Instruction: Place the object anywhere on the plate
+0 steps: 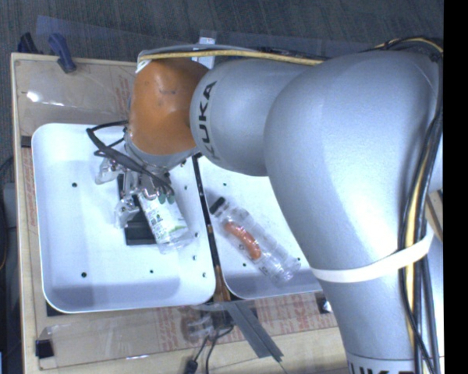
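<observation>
My gripper (137, 213) hangs below the orange wrist band, low over the middle of the left white bin (70, 232). A small white bottle with a green-printed label (162, 220) lies tilted right against the gripper's right side, its cap end toward the wrist. Whether the bottle is held or just resting on the bin floor beside the gripper is unclear from this angle. The arm's large grey body covers the upper right of the scene.
The right bin (249, 287) holds a clear plastic bottle with an orange item inside (253, 244), lying diagonally, and a small dark cap (217, 204) near it. A black cable (205, 209) runs along the divide between the bins.
</observation>
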`<action>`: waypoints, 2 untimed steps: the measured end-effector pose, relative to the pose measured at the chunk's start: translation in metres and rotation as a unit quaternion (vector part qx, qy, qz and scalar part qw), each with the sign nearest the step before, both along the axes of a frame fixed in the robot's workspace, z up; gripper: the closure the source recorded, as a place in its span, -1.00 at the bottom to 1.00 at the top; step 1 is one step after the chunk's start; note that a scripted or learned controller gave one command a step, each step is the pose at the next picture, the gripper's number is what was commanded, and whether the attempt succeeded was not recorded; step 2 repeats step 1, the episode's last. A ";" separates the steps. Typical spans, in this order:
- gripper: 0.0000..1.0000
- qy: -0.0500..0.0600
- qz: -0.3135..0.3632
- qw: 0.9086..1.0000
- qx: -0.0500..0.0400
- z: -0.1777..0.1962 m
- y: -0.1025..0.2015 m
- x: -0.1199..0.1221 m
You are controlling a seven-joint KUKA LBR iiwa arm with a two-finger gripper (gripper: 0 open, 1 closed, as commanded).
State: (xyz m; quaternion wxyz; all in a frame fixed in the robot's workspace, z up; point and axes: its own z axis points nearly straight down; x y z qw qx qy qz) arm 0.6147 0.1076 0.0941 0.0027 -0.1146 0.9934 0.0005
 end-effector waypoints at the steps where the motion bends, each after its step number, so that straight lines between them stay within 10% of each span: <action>1: -1.00 0.001 0.064 0.998 -0.001 0.100 -0.009 -0.055; 2: -1.00 0.001 0.064 0.998 -0.001 0.100 -0.009 -0.055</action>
